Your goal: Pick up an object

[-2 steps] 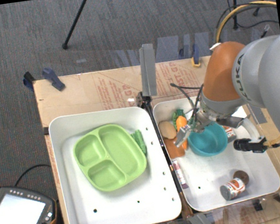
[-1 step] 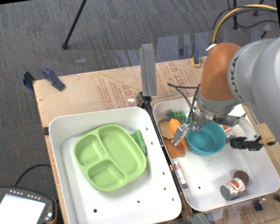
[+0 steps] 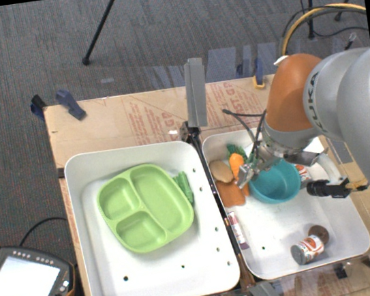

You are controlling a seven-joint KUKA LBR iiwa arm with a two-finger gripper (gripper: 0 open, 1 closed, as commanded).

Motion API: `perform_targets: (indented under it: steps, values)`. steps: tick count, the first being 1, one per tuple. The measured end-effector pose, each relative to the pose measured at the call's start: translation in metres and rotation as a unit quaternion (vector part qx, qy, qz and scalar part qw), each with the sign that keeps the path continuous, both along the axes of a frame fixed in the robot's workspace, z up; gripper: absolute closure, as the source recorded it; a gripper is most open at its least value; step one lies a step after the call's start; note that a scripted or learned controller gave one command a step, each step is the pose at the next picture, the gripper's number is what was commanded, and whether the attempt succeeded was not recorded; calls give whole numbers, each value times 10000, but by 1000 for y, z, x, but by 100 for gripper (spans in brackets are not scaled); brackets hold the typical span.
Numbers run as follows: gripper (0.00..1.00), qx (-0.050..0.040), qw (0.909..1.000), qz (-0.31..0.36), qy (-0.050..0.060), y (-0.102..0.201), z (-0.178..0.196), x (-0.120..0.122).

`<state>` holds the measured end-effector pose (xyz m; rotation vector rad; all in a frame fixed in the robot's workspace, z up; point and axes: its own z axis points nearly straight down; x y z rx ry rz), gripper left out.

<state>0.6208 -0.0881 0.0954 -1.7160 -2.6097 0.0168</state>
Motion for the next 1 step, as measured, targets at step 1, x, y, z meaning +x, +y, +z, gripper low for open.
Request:
perform_targets:
  steps: [1]
  values:
    - [100, -2, 9998, 67, -177, 36, 132, -10]
